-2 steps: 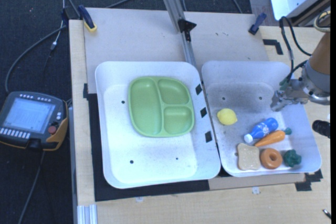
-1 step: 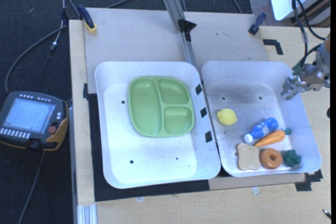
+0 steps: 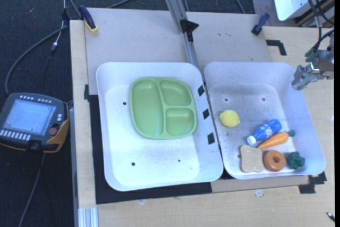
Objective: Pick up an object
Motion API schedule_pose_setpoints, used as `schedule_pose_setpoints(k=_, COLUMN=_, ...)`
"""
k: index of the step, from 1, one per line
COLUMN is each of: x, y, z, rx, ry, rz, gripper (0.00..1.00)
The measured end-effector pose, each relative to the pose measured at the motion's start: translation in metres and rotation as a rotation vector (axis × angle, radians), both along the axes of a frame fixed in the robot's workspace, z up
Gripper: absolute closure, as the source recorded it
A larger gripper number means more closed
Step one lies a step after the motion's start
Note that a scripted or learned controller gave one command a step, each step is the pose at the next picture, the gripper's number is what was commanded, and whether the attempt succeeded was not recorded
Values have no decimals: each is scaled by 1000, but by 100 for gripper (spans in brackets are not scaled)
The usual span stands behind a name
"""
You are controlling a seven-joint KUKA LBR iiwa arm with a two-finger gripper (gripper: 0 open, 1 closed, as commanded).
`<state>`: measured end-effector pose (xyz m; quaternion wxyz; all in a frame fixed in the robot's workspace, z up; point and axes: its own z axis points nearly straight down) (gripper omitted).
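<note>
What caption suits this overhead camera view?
Gripper at right bin's edge; toy food in its corner, green plate left.

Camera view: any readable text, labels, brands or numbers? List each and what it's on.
None can be read.
Pendant: its lit screen and buttons are too blurred to read.
Blue bottle: any label print is too small to tell.
Green plate, lemon, carrot, donut, toast and both white bins: no markings show.

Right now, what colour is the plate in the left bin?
Light green: the divided plate shows best in the camera view.
</note>
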<state>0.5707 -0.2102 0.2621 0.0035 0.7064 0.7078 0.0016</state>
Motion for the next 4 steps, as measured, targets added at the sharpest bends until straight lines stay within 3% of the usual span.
schedule_pose_setpoints(k=3, x=32, y=165, z=-23, rx=5, ry=10, rz=4, gripper=100)
schedule_pose_setpoints(k=4, x=29, y=219, z=-37, rx=6, ry=11, rz=4, gripper=100)
